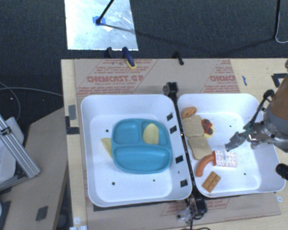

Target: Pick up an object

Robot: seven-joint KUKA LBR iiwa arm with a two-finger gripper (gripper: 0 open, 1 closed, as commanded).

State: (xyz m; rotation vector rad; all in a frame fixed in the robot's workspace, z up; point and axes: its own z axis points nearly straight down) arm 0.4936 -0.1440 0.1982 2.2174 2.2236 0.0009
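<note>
My gripper (233,142) hangs low over the middle of the right bin (251,181), reaching in from the right. Just below its tip lies a pink-and-white packet (226,159), apart from it. To the left of the packet lie an orange sausage (205,164) and two bread slices (193,126) (200,147). A red piece (208,127) sits beside the upper slice. An orange bun (188,112) lies at the bin's back left and a brown cracker (211,181) at its front. Nothing is seen held in the gripper.
The left bin (97,185) holds a blue compartment plate (138,157) with a yellow piece (151,133) in one section, and a pale yellow slice (107,146) at the plate's left. A black divider (179,134) separates the bins.
</note>
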